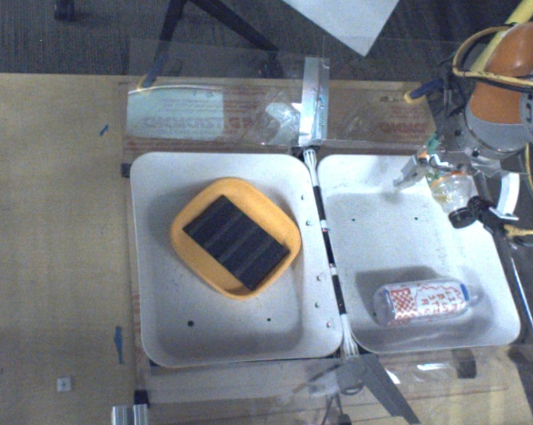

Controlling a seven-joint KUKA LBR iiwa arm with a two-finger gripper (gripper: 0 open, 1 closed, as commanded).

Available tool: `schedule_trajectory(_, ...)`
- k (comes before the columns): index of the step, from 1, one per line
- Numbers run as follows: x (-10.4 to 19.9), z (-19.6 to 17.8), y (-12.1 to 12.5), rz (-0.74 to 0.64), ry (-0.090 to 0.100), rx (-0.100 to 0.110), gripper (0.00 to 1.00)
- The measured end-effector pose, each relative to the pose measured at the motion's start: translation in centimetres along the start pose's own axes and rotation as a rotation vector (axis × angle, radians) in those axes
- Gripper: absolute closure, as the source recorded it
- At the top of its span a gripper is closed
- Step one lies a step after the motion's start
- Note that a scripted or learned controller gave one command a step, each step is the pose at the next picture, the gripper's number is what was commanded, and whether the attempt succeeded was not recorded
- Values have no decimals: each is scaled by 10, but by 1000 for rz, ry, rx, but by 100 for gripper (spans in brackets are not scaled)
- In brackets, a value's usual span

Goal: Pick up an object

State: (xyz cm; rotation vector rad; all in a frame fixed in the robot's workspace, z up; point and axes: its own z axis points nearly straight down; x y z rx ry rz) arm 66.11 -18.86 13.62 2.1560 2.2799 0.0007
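- A yellow-orange pad (235, 237) with a dark ribbed panel on top is lying tilted in the middle of the left bin (151, 264), clear of all four walls.
- A clear bottle with a red-and-white checked label (423, 300) is lying on its side near the front of the right bin (364, 202), its cap end pointing right, well apart from the arm.
- The arm (501, 87), grey with an orange band, is hanging over the far right corner of the right bin, and the claw (436, 173) is sitting just above that corner; its fingers are too cluttered with cables and fittings to read, so I cannot tell how far apart they are or whether anything is between them.
- Nothing is lying between the claw and the bottle; bare white bin floor is separating them.
- A metal divider (315, 104) is standing behind the seam where the two bins are meeting, with crumpled clear plastic (280, 118) just beside it.
- The bins are resting on a tan wooden desk (45, 237), with a taped transparent sheet (178, 113) along its far edge.
- Beyond the desk, dark carpet is showing, along with the black legs of an office chair (182, 7) and a white sheet (342, 3).
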Motion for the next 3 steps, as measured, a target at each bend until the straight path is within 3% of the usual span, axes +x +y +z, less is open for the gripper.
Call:
schedule_trajectory(1,18,50,-16,147,2,1,0)
schedule_trajectory(2,18,40,-15,148,2,0,100)
schedule_trajectory(3,50,-45,-4,-57,1,0,100)
